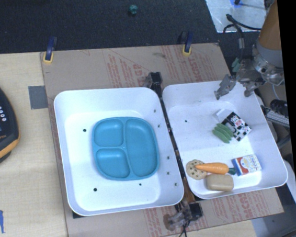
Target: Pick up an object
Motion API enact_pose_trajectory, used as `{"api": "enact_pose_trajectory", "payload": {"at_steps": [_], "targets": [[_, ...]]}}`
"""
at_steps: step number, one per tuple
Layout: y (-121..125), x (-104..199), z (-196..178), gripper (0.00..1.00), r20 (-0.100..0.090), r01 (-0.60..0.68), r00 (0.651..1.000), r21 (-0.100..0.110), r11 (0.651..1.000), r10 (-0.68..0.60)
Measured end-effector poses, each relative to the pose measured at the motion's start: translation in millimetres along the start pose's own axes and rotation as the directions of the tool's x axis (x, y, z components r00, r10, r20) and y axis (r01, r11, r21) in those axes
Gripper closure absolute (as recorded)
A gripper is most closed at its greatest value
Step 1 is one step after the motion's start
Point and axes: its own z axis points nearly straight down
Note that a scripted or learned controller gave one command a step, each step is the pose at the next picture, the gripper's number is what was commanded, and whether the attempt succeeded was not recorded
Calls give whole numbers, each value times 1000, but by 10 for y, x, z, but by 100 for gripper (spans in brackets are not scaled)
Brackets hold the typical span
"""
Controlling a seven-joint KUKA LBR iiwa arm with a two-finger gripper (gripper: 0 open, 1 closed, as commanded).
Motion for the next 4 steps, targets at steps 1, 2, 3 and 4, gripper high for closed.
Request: {"api": "enact_pose_trajectory", "payload": {"at_steps": [1,2,3,4], "targets": [[248,-370,714,0,1,-1,1000,1,1000,1],[-40,-389,827,0,2,1,1000,2,1000,-1],[-289,-271,1015,0,1,-1,1000,1,1000,1],[257,-93,1194,0,-1,0,1000,0,1000,0]]}}
